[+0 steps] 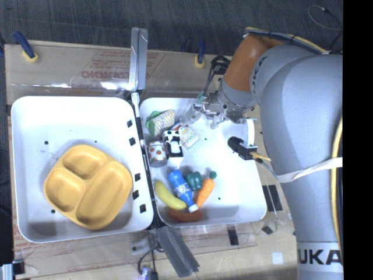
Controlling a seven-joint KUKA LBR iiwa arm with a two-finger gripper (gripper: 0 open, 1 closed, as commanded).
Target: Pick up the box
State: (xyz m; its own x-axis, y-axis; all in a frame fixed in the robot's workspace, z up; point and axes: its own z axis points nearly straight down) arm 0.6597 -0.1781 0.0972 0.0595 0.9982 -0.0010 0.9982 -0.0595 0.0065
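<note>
- Right bin [247, 206], centre-right of frame, holds a cluster of small things along its left side. Left bin [23, 156] holds a yellow divided tray [87, 184].
- The box [189, 136]: a small pale carton with printed faces, lying tilted in the upper-left part of the right bin, just beside a black-and-white item [172, 143] and near a green-and-patterned packet [160, 121].
- Below it, toward the bin's lower left: a small round can [156, 153], a blue bottle [180, 188], a banana [166, 195], a carrot [204, 192].
- Gripper [201, 111] sits at the upper edge of the right bin, just up and right of the box, close above it. Finger spacing: cannot tell, the wrist and clutter blur it. Nothing seen held.
- Handling judgement: box looks light, thin card, stiff across the flat faces but crushable under a hard pinch; glossy print may be slippery.
- Best hold, likely: across the two long edges near the middle, approaching from the open right side, away from the black-and-white item.
- Risk: a tilted box may skid or pivot at closing.
</note>
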